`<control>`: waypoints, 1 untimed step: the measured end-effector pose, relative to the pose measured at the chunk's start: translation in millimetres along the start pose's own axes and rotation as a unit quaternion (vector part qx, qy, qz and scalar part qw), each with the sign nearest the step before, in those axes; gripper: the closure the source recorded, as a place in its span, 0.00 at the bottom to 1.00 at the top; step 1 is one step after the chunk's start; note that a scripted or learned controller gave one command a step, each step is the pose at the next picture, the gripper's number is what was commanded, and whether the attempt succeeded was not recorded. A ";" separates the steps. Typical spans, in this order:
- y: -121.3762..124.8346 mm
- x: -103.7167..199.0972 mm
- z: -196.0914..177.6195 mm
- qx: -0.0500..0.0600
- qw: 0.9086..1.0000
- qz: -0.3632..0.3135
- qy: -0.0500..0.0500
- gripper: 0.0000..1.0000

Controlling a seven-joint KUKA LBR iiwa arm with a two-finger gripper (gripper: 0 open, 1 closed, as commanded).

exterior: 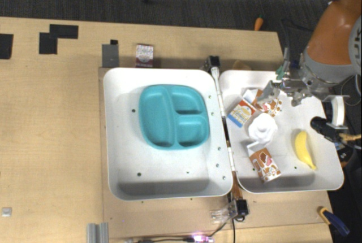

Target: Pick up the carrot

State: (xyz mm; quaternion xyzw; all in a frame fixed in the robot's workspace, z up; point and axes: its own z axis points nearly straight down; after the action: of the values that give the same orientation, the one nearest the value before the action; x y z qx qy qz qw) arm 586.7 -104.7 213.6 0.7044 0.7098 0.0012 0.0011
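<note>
Pincer (287, 85), apart or together I cannot tell, hangs low over the right bin's (334, 181) far side, crowded by cartons (244, 112), a white cup (263, 126) and a banana (304, 149); the carrot is perhaps hidden beneath, and bare floor lies nearer the front wall.

Light's even and bright from overhead on my feed, no harsh glare. White bins (169, 191) wash out a bit, soft shadow along inner walls. Floor up top dim. Arm (334, 33) slightly blurred, pic grainy overall.
</note>
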 end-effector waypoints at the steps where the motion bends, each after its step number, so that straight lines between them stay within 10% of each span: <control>1: -36.6 50.1 -3.5 0.002 0.992 0.125 0.001 0.00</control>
State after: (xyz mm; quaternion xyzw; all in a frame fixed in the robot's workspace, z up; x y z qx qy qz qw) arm 549.7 -54.9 217.0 0.7873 0.6166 0.0007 -0.0016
